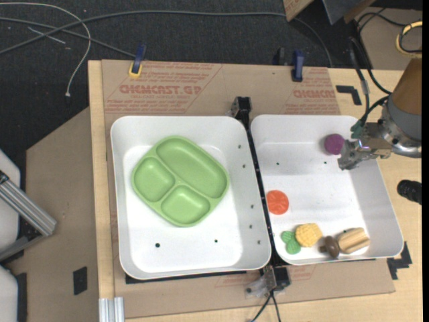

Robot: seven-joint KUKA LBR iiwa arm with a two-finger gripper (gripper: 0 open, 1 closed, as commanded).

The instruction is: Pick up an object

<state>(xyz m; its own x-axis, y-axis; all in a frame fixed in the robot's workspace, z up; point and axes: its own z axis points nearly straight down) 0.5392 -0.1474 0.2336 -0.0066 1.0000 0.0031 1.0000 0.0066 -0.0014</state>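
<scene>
My gripper (350, 157) hangs over the right bin (315, 193) near its far right side, pointing down toward the bin floor. A small purple object (334, 143) lies just to the gripper's left, close to it but not between its fingers. Further forward in the same bin lie an orange-red round piece (277, 202), a yellow corn cob with a green leaf (303, 236) and a brown and tan object (345, 242).
The left bin (141, 253) holds a green divided plate (179, 180). A black clamp (240, 106) sits at the back where the two bins meet. Blue clips (138, 60) hold the cardboard base at the rear. Cables run behind the arm on the right.
</scene>
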